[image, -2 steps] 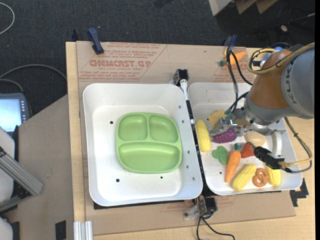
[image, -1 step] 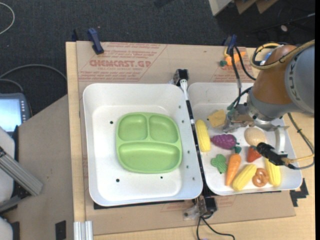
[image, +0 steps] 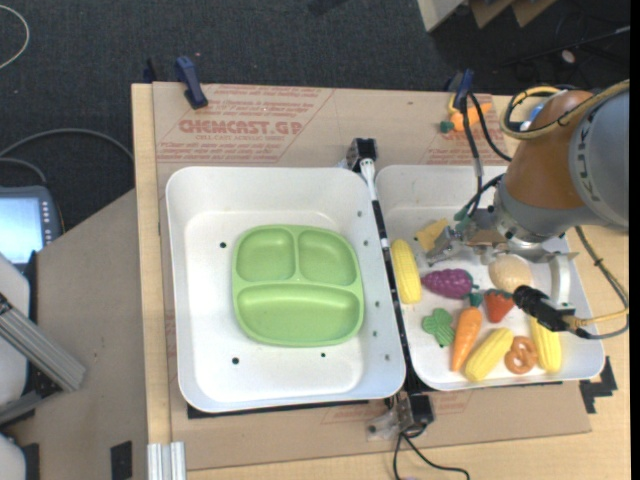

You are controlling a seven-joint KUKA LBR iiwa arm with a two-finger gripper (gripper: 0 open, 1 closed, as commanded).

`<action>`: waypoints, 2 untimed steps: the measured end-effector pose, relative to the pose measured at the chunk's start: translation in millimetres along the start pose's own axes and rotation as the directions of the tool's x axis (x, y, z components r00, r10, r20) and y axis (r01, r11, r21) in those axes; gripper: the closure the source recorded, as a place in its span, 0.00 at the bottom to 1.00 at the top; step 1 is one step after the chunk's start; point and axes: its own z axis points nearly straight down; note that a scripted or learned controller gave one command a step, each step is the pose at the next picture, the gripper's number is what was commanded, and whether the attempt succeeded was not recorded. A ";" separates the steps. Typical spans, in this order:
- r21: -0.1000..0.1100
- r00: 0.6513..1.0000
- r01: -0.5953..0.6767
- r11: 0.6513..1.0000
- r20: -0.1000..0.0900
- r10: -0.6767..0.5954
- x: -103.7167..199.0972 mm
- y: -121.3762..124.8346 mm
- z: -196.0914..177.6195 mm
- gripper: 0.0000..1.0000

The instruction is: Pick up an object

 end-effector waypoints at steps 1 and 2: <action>0.015 1.000 0.000 1.000 -0.004 0.000 13.2 -85.4 11.7 0.00; 0.002 1.000 0.000 1.000 0.000 0.000 12.1 -80.3 0.2 1.00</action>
